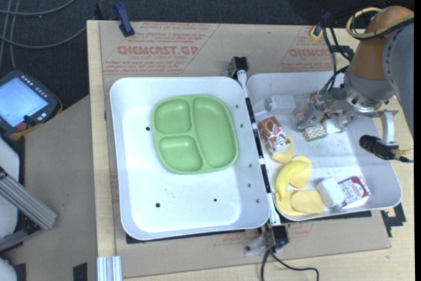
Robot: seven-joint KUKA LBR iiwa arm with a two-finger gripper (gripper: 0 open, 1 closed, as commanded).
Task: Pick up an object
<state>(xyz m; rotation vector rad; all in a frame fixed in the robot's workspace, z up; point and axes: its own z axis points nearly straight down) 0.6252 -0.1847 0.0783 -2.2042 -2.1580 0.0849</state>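
My gripper hangs low over the back middle of the right bin, reaching in from the right under the arm's orange band. A small pale green box lies just in front of it, touching or nearly touching. A clear plastic cup lies to its left. A red and white snack packet rests by the bin's left wall. Nearer the front are a yellow banana, a second yellow piece and a white and red carton.
The left bin holds a green divided plate. A black divider with clamps runs between the bins. Cables trail off the arm over the right bin's right side. A blue clamp sits on the bench's back left.
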